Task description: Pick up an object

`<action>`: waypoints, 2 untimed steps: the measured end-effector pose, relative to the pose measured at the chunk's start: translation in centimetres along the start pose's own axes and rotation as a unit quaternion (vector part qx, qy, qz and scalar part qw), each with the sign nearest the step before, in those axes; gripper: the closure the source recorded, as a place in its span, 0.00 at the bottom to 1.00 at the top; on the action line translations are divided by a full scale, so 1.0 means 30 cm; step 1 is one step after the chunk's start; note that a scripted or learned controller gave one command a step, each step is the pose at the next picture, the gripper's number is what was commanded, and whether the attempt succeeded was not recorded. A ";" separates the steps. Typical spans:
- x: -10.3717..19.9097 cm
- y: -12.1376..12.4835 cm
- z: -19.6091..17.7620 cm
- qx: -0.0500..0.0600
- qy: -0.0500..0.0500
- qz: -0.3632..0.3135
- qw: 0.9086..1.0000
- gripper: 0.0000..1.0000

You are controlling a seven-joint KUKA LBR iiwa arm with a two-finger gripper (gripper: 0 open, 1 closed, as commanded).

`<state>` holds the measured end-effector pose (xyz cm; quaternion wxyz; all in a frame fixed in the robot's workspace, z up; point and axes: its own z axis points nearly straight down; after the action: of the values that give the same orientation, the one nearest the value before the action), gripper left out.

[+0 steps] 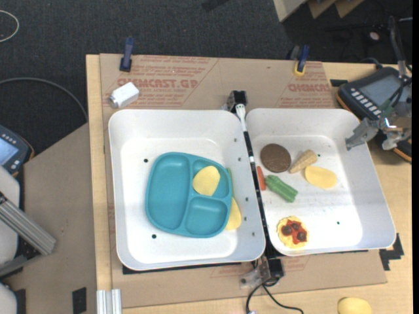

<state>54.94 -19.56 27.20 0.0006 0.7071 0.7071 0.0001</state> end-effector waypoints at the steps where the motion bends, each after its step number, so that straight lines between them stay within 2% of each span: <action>1: 0.136 -0.109 -0.566 -0.010 -0.002 -0.002 1.000 0.00; 2: 0.132 -0.108 -0.569 -0.003 -0.002 -0.001 1.000 1.00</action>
<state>51.69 -15.59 44.26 0.0039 0.7064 0.7078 0.0012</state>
